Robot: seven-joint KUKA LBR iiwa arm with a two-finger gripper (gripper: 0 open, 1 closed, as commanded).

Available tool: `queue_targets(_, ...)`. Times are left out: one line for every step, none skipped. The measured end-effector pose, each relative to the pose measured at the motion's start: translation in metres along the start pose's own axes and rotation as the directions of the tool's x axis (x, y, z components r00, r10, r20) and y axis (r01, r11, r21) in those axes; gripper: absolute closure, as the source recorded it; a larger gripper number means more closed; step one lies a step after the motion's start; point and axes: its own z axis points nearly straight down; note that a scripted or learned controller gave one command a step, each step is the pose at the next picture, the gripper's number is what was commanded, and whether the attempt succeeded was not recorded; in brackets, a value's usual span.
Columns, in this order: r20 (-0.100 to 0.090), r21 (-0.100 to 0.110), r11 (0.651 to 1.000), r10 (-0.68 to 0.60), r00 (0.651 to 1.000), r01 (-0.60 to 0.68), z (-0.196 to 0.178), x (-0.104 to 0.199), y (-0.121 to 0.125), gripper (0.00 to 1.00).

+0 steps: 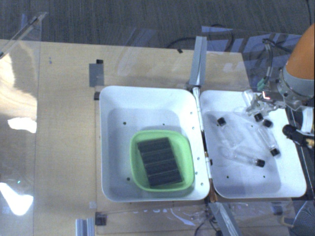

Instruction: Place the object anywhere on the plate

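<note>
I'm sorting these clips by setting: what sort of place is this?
Most likely a robotics lab bench, not a home. A grey arm with an orange band reaches over two white bins on a wooden bench; clear vials fill one, a green plate the other.

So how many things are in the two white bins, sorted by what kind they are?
Square light-green plastic plate in the left bin: 1
Dark grey ridged rectangular block lying on that plate: 1
Clear plastic tubes with black caps in the right bin: about 4; they overlap and are see-through, so I can't be sure
Total: about 6
</note>
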Motion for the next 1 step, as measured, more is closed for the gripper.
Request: queue_targets(-0.002, 0.005, 0.993, -0.114, 0.993, 0.114, 0.0198, 0.0581, -0.0578, 1.00)
